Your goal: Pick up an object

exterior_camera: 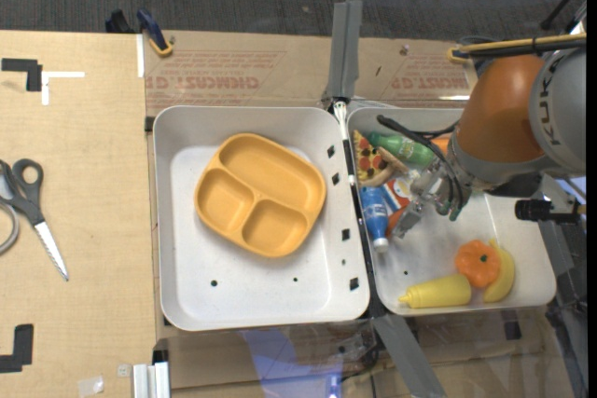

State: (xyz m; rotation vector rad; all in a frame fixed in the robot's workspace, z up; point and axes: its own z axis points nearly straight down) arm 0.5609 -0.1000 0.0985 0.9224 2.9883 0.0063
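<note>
Reaching in from the right, my arm (522, 121) hangs over the right bin (522, 289), with my claw (431, 196) low above the clutter at that bin's left side. Whether it is spread or pressed together, I cannot tell, and nothing shows plainly between its tips. Just beside it lie a blue bottle (375, 217) along the bin's left wall and a green bottle (403, 147) towards the far corner. Nearer the front edge rest a yellow squeeze bottle (438, 293), an orange toy (477, 264) and a banana (502, 277) touching it. The left bin (187, 294) holds a yellow divided plate (260, 194). Scissors (33, 214) lie on the tabletop (75, 294), well apart.
</note>
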